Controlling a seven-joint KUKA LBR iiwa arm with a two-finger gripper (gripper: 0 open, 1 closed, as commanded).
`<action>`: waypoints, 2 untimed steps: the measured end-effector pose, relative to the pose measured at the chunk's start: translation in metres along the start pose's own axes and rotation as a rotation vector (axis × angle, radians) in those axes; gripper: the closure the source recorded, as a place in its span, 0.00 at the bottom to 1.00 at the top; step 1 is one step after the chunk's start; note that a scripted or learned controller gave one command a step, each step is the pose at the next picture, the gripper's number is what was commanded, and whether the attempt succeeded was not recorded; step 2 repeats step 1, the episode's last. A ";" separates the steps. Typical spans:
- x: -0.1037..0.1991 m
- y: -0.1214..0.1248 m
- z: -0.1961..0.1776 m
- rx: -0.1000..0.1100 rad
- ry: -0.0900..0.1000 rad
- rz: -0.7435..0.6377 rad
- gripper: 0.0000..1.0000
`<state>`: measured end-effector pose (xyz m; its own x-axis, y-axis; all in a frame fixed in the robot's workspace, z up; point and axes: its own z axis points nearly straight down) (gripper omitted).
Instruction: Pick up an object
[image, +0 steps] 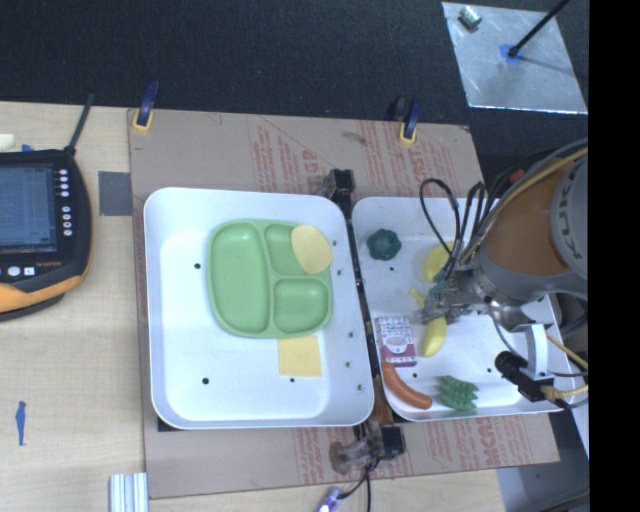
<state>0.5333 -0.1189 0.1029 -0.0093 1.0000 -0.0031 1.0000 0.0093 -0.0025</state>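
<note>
End effector low in right white bin, grip state unclear; yellow banana-shaped toy, pink carton crowd it.

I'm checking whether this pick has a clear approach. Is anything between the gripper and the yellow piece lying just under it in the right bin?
Nothing visible stands between them. The gripper sits right over the yellow piece in the right bin. The pink packet lies beside it to the left, apart from it.
</note>
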 end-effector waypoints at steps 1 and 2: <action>0.079 0.045 -0.090 0.000 0.004 0.005 1.00; 0.079 0.045 -0.090 0.000 0.004 0.005 1.00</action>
